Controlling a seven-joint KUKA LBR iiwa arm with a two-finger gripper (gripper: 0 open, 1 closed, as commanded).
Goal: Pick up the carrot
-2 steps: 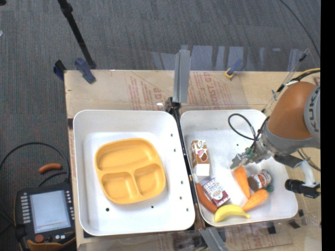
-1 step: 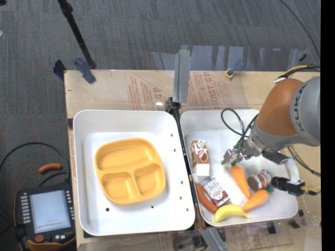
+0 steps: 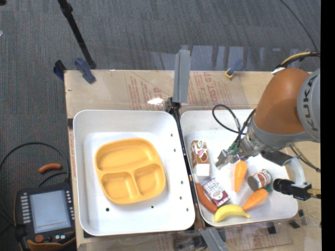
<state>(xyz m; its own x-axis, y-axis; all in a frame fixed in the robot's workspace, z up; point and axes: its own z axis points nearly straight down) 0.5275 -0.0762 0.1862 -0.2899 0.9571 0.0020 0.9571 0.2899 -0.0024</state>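
1. Looming nearest the camera, the arm (image 3: 285, 106) is reaching in from the right over the right bin (image 3: 205, 120), its orange band bulking over the bin's far right corner.
2. Its gripper (image 3: 226, 158) is hanging low just left of the carrot (image 3: 239, 175); I cannot tell whether it is released or clenched, and nothing is showing between its tips.
3. That carrot is lying in the middle of the right bin, pointing toward the near edge, green stub up by the gripper. A second carrot (image 3: 255, 198) is lying slantwise nearer the front right, beside a small can (image 3: 260, 180).
4. Crowding the left of the bin are a carton (image 3: 200, 157), a snack box (image 3: 215, 191), a sausage (image 3: 204, 198) and a banana (image 3: 231, 212) at the front.
5. The left bin (image 3: 84, 140) is holding a yellow tray (image 3: 130, 169), well apart from the work; both bins are sitting on the tabletop (image 3: 120, 88).
6. Judging the step: the gripper is closing in but is sitting off to the carrot's left, so it likely needs shifting right until it is straddling the body.
7. Doing it well probably means grasping across the thick upper half, squarely across the long axis, and descending fully before closing.
8. Risk: the tapered, smooth body may be slipping out, and the can is sitting close on the right.
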